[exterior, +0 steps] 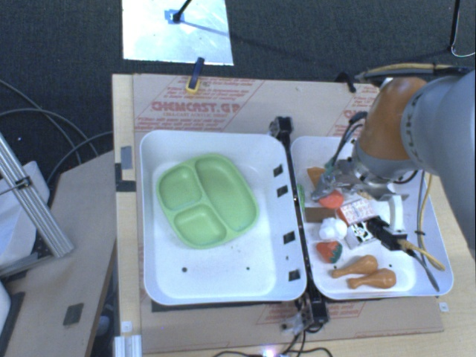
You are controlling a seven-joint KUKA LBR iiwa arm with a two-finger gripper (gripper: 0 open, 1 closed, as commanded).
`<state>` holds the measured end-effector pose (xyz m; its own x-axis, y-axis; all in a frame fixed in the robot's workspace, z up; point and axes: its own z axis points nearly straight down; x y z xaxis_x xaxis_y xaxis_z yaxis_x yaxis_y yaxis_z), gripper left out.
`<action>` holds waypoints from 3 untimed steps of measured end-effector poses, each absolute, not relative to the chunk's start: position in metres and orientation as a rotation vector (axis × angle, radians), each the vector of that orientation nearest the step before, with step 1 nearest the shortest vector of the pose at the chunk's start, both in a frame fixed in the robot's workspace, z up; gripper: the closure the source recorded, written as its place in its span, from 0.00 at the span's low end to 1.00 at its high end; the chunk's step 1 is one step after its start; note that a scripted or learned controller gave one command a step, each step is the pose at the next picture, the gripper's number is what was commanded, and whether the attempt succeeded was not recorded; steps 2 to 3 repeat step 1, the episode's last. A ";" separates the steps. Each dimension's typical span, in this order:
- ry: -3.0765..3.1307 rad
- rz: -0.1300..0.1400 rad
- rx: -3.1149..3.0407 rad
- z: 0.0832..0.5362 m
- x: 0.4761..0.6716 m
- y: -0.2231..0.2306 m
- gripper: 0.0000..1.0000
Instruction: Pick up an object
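Note:
My gripper (328, 185) is low in the right bin (439, 270), at the upper left of a cluster of toy food. Just below it lies a red-orange piece (333, 200), and an orange piece (316, 175) sits at its upper left. A brown block (315, 215), a white ball (332, 229) and a red strawberry with a green top (329, 251) lie further toward the front. Two tan drumsticks (370, 273) rest near the bin's front wall. The gripper's body hides what is directly under it.
A green three-compartment plate (206, 200) lies in the left bin (167, 277). A small white box with red and black print (358, 220) sits right of the white ball. A black divider with clips (291, 199) runs between the bins. Yellow cable (428, 255) trails over the right bin's edge.

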<state>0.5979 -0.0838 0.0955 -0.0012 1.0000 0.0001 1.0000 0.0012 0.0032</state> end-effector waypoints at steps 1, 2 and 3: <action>2.231 0.014 2.204 0.191 0.604 -0.006 1.00; 2.231 0.014 2.204 0.191 0.604 -0.006 1.00; 2.231 0.014 2.204 0.191 0.604 -0.006 1.00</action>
